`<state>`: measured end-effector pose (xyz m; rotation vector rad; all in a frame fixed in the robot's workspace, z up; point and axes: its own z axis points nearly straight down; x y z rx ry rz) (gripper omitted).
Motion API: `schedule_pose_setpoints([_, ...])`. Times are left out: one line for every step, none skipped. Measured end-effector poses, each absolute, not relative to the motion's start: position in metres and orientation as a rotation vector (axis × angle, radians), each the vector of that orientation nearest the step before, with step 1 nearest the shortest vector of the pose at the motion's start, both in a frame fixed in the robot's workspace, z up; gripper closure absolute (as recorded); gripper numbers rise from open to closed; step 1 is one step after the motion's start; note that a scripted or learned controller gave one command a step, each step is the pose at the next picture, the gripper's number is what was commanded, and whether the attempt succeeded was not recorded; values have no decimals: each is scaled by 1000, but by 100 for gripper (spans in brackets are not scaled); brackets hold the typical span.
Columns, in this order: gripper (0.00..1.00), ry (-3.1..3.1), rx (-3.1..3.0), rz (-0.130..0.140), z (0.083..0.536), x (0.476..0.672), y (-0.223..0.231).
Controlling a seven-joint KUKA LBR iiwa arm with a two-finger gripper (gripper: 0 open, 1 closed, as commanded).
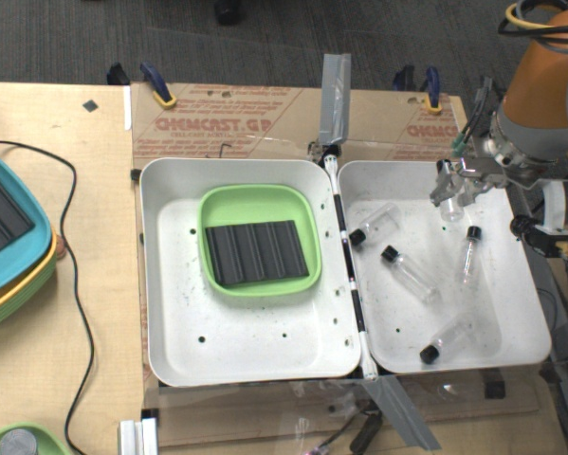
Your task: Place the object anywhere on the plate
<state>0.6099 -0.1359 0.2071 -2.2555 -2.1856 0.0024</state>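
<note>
Vials of clear plastic with black caps lie scattered in the right shallow white bin: one near the bin's left wall at the top, a second slanting toward the middle, a third lying nearly straight up and down the view on the right, and a fourth near the bottom edge with its cap toward the lower left. All four rest on the bin floor, apart from one another.

The square green plastic plate sits in the left shallow white bin, toward its upper middle, and carries a dark grey ribbed mat across its centre. None of the vials is on the plate.

The grey arm with its orange band comes in from the right, and its pincer hangs over the upper right part of the right bin, above the third vial and a little to its left. Whether the pincer is spread or pressed together cannot be told at this size; something pale and clear shows at its tip, but it is too blurred to say what it is.

Brown cardboard lies behind the bins, held by blue clamps. On the pale wooden bench to the left sit a teal tray and a black cable.
</note>
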Motion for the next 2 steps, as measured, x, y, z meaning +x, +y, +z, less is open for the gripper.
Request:
schedule_pose_setpoints([0, -2186, -2256, 2, 207, 610, -136])
schedule_pose_setpoints([0, -1974, -2446, 3, 242, 599, -164])
